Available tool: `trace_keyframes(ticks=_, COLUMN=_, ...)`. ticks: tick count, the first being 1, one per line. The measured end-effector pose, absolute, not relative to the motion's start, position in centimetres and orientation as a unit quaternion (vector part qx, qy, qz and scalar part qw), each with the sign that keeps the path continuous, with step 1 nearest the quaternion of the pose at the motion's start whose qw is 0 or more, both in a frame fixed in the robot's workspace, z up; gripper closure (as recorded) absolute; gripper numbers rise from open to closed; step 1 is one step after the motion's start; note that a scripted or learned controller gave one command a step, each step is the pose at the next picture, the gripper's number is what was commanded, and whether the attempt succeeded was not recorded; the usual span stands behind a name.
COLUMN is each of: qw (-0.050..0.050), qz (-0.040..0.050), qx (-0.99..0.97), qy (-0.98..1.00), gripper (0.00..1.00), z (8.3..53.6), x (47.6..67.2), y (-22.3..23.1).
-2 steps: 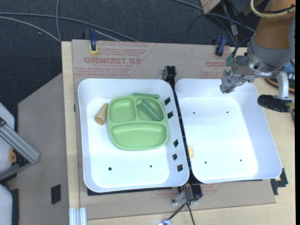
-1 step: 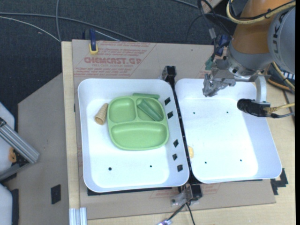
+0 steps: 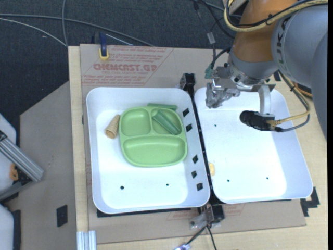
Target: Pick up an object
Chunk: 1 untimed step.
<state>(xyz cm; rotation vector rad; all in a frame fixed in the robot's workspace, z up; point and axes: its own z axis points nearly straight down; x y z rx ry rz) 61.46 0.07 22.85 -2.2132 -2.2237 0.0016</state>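
Observation:
A light green divided plate (image 3: 152,137) lies in the left bin (image 3: 104,181). In its upper right compartment rests a darker green oblong piece (image 3: 167,120), and another flat green piece (image 3: 162,107) pokes out behind the plate's far rim. A tan ice-cream cone (image 3: 112,126) lies against the plate's left edge. My gripper (image 3: 215,101) hangs over the far left corner of the right bin (image 3: 255,165), its fingers pointing down with nothing visible between them. It is to the right of the plate, across the divider.
A small yellow bit (image 3: 212,167) sits at the right bin's left rim. Black clips (image 3: 194,160) line the divider between the bins. A black cable connector (image 3: 256,120) hangs over the right bin beside the gripper. Cardboard (image 3: 130,64) lies under both bins.

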Motion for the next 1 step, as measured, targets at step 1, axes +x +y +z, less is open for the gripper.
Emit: trace_keyframes(ticks=1, qw=0.0, qz=-0.0007, qx=-0.705, qy=-0.709, gripper=1.0, z=22.02, x=62.26, y=6.04)
